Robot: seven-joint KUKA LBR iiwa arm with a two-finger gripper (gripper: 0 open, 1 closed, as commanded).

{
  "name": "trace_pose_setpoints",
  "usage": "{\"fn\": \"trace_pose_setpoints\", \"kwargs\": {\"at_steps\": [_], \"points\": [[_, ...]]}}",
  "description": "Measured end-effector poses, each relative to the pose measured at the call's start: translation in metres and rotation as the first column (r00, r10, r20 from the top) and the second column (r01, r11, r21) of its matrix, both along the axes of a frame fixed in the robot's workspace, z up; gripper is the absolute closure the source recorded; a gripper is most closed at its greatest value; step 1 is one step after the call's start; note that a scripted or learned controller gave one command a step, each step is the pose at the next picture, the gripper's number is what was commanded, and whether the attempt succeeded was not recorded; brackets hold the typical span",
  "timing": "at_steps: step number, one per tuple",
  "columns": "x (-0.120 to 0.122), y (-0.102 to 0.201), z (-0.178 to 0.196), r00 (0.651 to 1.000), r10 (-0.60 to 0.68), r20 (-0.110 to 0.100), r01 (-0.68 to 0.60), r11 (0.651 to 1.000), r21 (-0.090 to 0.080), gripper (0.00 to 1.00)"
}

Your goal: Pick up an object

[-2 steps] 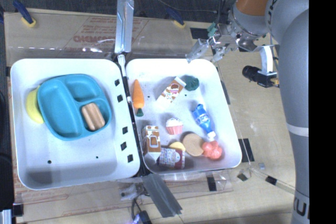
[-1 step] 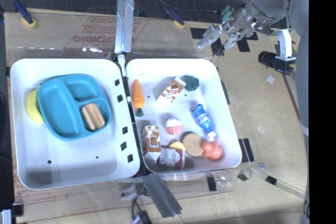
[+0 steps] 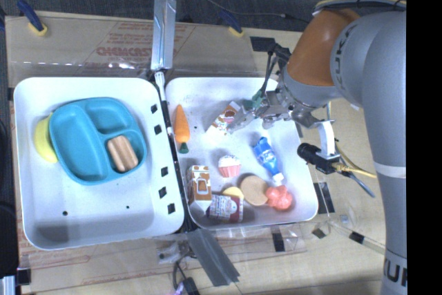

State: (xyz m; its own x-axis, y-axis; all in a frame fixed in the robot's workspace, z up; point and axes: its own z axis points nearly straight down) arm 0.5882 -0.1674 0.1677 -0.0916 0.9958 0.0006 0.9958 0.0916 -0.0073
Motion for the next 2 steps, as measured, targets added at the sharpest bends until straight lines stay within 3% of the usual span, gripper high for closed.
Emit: {"fn": "trace_pose_setpoints", "kwargs": {"at_steps": [1, 2], "points": [[-0.1043, -0.0247, -0.0759, 0.999, -0.04, 0.005, 0.04, 0.999, 0.001, 0.0], [-0.1032, -0.0251, -0.067, 0.999, -0.035, 0.006, 0.035, 0.999, 0.0, 1.0]]}}
